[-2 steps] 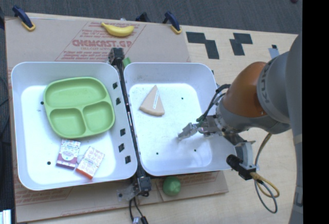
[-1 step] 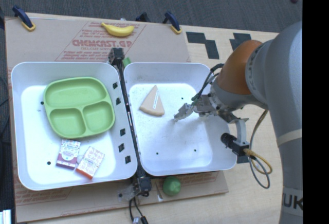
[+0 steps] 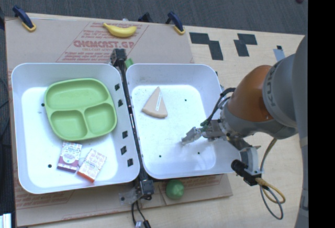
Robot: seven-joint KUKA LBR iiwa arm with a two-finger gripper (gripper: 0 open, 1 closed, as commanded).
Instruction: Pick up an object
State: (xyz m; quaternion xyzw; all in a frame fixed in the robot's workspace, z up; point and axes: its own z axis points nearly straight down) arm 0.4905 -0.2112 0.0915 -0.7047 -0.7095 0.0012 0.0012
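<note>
A tan wedge-shaped piece (image 3: 155, 103) lies flat in the upper left part of the right bin (image 3: 172, 70). My gripper (image 3: 190, 136) hangs low over the same bin's floor, to the right of and below the wedge and clearly apart from it. It points left, and the grey arm with its orange band (image 3: 250, 101) comes in over the bin's right wall. I see nothing held at the gripper's tip.
The left bin (image 3: 21, 117) holds a green divided plate (image 3: 80, 107) and two small boxes (image 3: 69, 157) (image 3: 92, 164) near its front. A toy banana (image 3: 120, 29) lies on the cardboard behind the bins. A green ball (image 3: 175, 189) sits in front of the right bin.
</note>
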